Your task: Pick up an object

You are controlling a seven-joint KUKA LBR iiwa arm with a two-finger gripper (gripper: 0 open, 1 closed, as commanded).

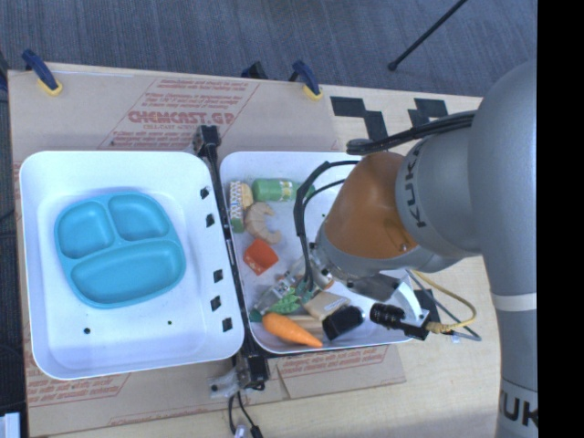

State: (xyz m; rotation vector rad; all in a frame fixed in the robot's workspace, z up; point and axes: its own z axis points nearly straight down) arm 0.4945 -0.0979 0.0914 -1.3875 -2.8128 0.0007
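The arm [401, 213] is seen reaching in from the right, and its orange band is placed over the right bin [278, 161]. The gripper [310, 276] is lowered into the middle of that bin, among the loose things, but it is largely covered by the wrist above it. The jaws are hidden from the camera, so it cannot be told how far they are open, or whether anything is held or touched by them.

The things to be picked are all found in the right bin. A green can [274, 189] is laid on its side near the far wall, with a striped packet [239, 205] just beside it at the left wall. A pale beige piece [263, 217] is set next to the packet, and a red-orange block [261, 256] is placed nearer the camera. A green-and-white item [287, 292] is seen just beside the gripper, and a carrot [290, 329] is laid along the near wall.

In the left bin [36, 245] a blue divided plate [120, 247] is held. Both bins are carried by the counter [137, 108], which is covered with brown card.
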